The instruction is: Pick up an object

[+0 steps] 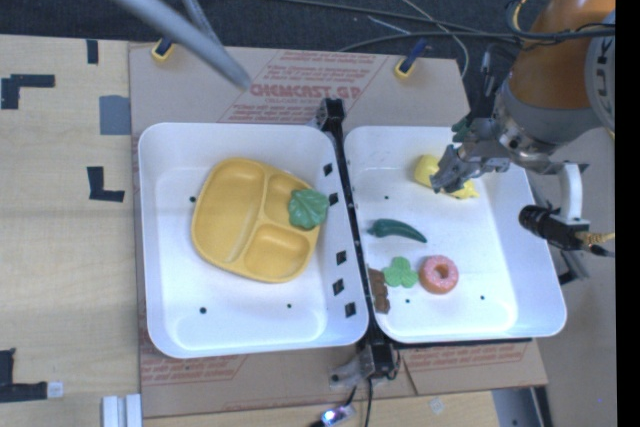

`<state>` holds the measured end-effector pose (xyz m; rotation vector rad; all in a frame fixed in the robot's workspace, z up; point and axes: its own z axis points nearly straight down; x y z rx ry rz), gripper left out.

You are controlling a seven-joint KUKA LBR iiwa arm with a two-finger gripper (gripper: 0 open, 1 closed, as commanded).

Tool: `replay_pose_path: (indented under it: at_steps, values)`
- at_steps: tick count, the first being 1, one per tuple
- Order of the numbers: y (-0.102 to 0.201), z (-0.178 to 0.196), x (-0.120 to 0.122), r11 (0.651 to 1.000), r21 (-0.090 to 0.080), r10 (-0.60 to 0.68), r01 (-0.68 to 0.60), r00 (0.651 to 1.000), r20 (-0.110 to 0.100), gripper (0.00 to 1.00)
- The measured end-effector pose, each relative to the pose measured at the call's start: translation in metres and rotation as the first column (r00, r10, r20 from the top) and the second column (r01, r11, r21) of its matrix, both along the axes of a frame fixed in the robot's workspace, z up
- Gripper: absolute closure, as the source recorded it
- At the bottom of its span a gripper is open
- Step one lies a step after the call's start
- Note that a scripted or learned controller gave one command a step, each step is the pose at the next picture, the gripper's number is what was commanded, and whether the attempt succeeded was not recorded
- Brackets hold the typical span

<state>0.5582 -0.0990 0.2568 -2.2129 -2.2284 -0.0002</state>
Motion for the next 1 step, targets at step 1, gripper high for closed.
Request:
replay_pose_path:
  at_steps: [1]
  values:
    - [0.0616,-0.0001,0.0017,1.0,0.0,0.0,0.0,1.0,-0.001,1.0]
